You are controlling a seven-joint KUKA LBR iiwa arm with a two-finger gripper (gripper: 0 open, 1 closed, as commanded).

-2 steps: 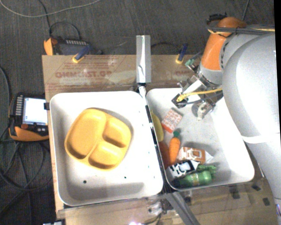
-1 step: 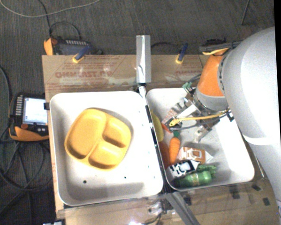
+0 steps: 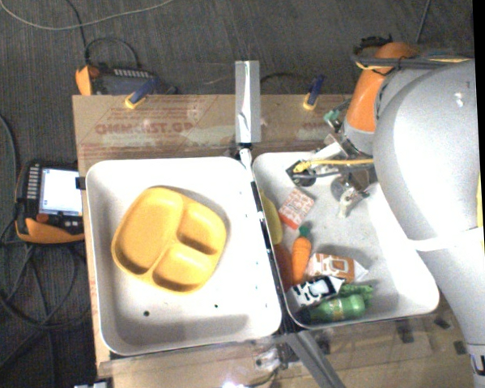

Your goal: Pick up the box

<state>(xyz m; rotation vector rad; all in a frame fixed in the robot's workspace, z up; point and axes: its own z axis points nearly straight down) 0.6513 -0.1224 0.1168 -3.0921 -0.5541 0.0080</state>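
Observation:
Two boxes lie in the right bin [image 3: 410, 302]. One is a small orange-and-white box [image 3: 296, 205] near the bin's left wall. The other is a brown-and-white box [image 3: 337, 267] lower down, towards the front. My gripper [image 3: 346, 198] hangs over the back part of this bin, to the right of the small box and apart from it. I see nothing between its fingers. The large grey arm covers the bin's right side.
In the right bin a carrot [image 3: 301, 256], a black-and-white item [image 3: 316, 289] and a green bottle [image 3: 339, 308] crowd the front. A yellow thing [image 3: 270, 218] lies along its left wall. The left bin [image 3: 111, 318] holds a yellow compartment plate [image 3: 170, 238].

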